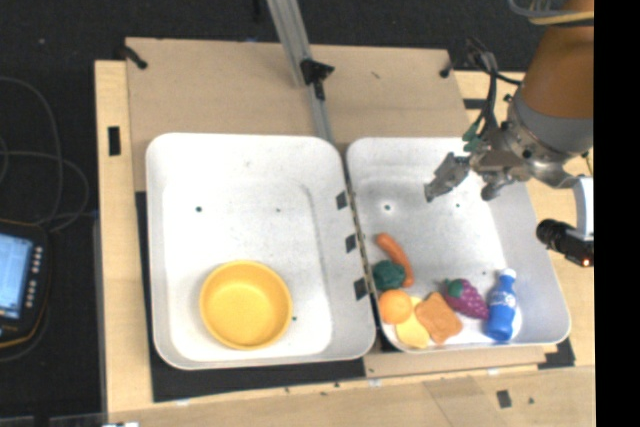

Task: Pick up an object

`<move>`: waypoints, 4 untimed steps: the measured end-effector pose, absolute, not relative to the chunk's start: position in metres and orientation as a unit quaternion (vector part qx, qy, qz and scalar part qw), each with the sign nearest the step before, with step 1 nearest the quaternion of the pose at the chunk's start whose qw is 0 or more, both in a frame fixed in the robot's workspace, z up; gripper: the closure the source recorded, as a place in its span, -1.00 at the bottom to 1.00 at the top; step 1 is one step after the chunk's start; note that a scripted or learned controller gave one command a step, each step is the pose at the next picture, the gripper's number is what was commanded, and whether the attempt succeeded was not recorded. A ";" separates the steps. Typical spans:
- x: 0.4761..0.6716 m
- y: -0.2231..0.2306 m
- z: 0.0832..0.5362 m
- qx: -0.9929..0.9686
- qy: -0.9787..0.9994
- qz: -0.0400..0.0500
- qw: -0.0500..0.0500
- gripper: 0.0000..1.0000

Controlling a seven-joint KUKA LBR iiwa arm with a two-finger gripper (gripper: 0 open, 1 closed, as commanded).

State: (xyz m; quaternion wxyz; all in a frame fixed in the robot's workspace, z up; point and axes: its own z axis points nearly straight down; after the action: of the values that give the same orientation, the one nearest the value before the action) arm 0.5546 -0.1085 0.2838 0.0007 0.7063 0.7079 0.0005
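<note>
My gripper (pixel 467 182) hangs over the back part of the right bin (pixel 420 165), its two fingers spread open with nothing between them. Well in front of it, toys crowd the bin's front edge: an orange carrot with a green top (pixel 392 253), an orange ball (pixel 395 304), a tan slice like bread (pixel 438 316), a yellow piece (pixel 412 334) under them, purple grapes (pixel 465 297) and a blue bottle with a white cap (pixel 502 305).
The left bin (pixel 240 185) holds a yellow bowl (pixel 245 303) at its front. A grey metal pole (pixel 285 10) slants down from the top to the gap between the bins. A dark device (pixel 18 285) lies at the far left.
</note>
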 end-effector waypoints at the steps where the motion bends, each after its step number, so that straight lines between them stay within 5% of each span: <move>1: 0.555 -0.109 0.284 0.707 0.707 0.001 0.001 -1.00; 4: 0.567 -0.113 0.122 0.708 0.707 -0.002 -0.001 -1.00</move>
State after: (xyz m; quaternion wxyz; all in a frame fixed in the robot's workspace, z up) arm 0.5670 -0.1133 0.1218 -0.0012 0.7075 0.7067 -0.0022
